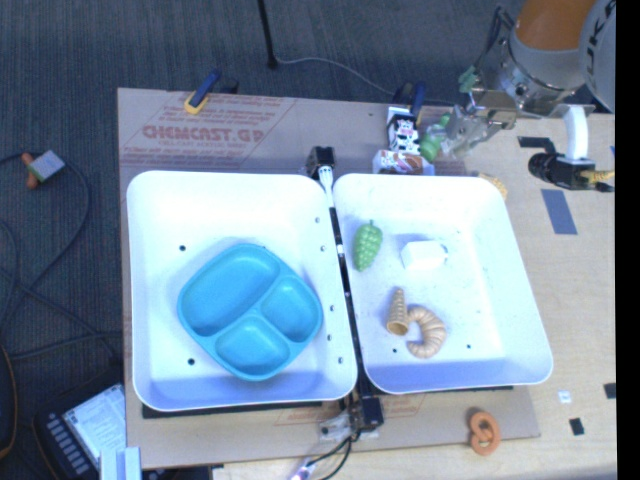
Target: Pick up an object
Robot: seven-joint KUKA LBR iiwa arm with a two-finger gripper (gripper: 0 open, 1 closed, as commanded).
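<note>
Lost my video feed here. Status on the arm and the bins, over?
Gripper up past the right bin's far rim, carrying nothing seen. Grapes, white block, cone, croissant lie in it untouched. Nothing blocking.

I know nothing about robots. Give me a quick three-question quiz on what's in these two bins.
1. True or false: the blue plastic divided plate lies in the right white bin.
2. Which item lies nearest the divider between the bins?
A. green bumpy toy fruit
B. white rectangular block
C. tan curved croissant toy
3. Fill in: the tan ridged cone touches the ____ toy.

Key: 1 false, it lies in the left white bin; 2 A; 3 croissant. The end effector hovers beyond the bins' far edge.
</note>
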